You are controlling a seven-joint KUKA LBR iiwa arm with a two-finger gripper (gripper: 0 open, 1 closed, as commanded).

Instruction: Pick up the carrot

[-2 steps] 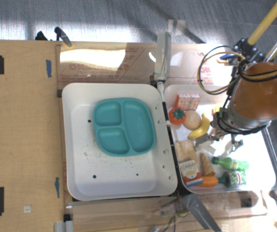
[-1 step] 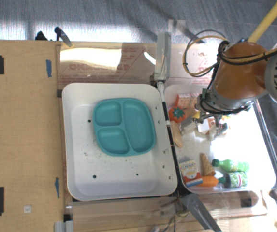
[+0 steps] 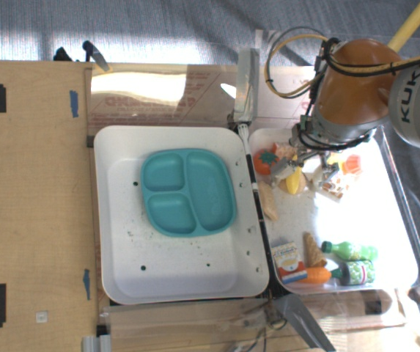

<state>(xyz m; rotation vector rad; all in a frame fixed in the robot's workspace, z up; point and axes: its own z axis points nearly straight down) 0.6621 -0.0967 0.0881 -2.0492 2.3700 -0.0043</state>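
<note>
Orange is your cue, and it misleads here: the carrot (image 3: 317, 274) lies at the near edge of the right bin (image 3: 396, 196), just beside a small white carton (image 3: 286, 256) and close to two green bottles (image 3: 352, 262), while the gripper (image 3: 314, 160) hangs well apart from it, over a cluster of toys at the bin's far end. You cannot tell from this slant whether its grip is parted or closed; the orange wrist band (image 3: 352, 79) and cables cover that part.

Watch for these risks. That cluster under the gripper holds its own orange and red pieces, a tomato-like toy (image 3: 263, 163) and an orange block (image 3: 351, 165), besides a yellow piece (image 3: 293, 182), so a descent where it hangs now would likely take the wrong thing. The carrot sits hard against the bin's near wall and its neighbours, so I judge that a closing grip could catch the carton or a bottle, or jam on the wall.

For writing, you can read "KU" on the arm's grey casing (image 3: 415, 108), cut off at the frame edge. The carton and bottle labels are too small to read. The left bin (image 3: 114, 218) holds a teal divided plate (image 3: 189, 191).
</note>
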